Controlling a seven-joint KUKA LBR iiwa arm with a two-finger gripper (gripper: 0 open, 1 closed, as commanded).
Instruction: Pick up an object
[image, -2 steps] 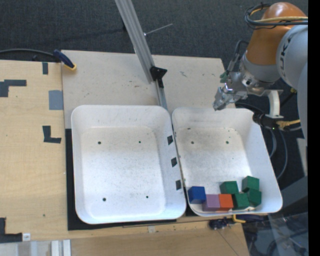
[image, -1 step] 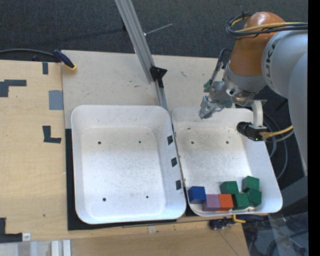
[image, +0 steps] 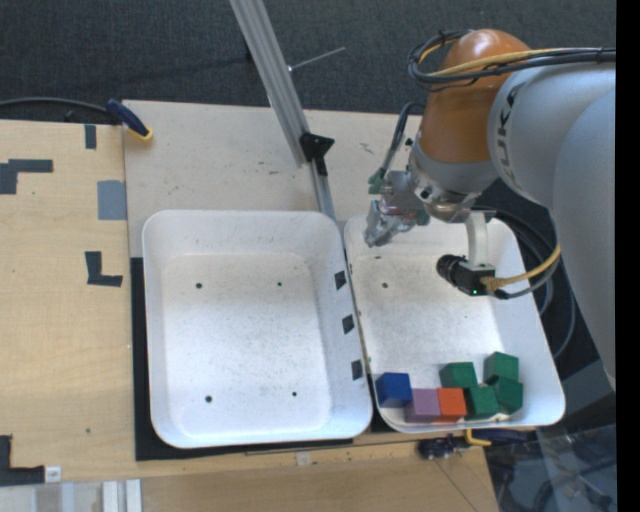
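Note:
Several small blocks lie clustered at the near edge of the right bin (image: 430, 325): a blue one (image: 393, 388), a purple one (image: 427, 403), an orange one (image: 452, 402) and green ones (image: 460, 376) (image: 502, 366). My gripper (image: 382, 230) hangs over the far left corner of that bin, well away from the blocks. It points down, close to the bin's rim. No block is visible at its tip.
The left bin (image: 240, 330) lies beside the right one, their rims touching. A slanted metal post (image: 285, 90) rises behind the bins. A black cable loop (image: 470, 275) hangs from the arm over the right bin. A blue and yellow clamp (image: 130, 118) sits far left.

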